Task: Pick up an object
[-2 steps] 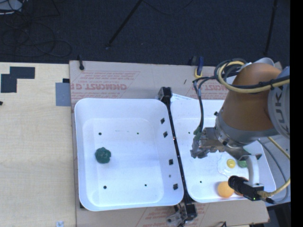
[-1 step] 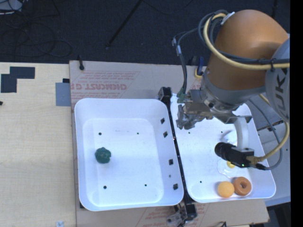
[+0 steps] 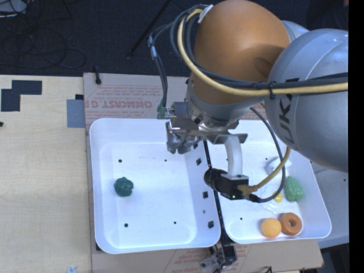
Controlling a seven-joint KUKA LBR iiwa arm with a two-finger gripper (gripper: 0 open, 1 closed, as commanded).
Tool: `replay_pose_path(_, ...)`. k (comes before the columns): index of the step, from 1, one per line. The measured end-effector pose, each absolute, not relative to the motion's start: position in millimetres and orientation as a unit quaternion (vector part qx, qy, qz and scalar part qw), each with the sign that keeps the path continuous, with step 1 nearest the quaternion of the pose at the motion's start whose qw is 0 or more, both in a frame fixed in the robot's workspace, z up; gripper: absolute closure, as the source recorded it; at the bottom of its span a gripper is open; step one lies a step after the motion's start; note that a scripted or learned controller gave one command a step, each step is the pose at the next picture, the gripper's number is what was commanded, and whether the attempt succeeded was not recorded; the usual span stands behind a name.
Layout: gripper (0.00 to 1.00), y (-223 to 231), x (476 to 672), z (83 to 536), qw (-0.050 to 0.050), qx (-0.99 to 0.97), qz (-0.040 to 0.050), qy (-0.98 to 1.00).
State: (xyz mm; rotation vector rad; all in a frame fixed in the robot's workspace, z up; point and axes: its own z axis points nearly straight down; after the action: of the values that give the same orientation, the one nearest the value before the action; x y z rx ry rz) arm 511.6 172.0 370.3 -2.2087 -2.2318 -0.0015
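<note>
**Two bins, gripper at the divide**

The left bin [image 3: 108, 147] holds one dark green lumpy object [image 3: 123, 186], well left of the gripper [image 3: 181, 147]. The right bin [image 3: 318, 220], beyond the gripper, holds an orange ball [image 3: 271, 227], a brown ring [image 3: 291, 223] and a pale green piece [image 3: 294, 189] (whether the gripper is open or closed cannot be told).

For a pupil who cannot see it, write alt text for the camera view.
A grey and orange robot arm reaches over two white bins, its gripper above the left bin, which holds a dark green lump. The right bin holds an orange ball, a brown ring and a light green piece.
</note>
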Motion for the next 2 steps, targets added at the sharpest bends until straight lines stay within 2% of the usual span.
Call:
replay_pose_path(1,1.0,131.9,523.9,298.0,0.002,-0.708,0.0051,-0.706)
replay_pose_path(2,0.0,133.4,524.2,302.1,0.001,-0.707,0.0022,-0.707)
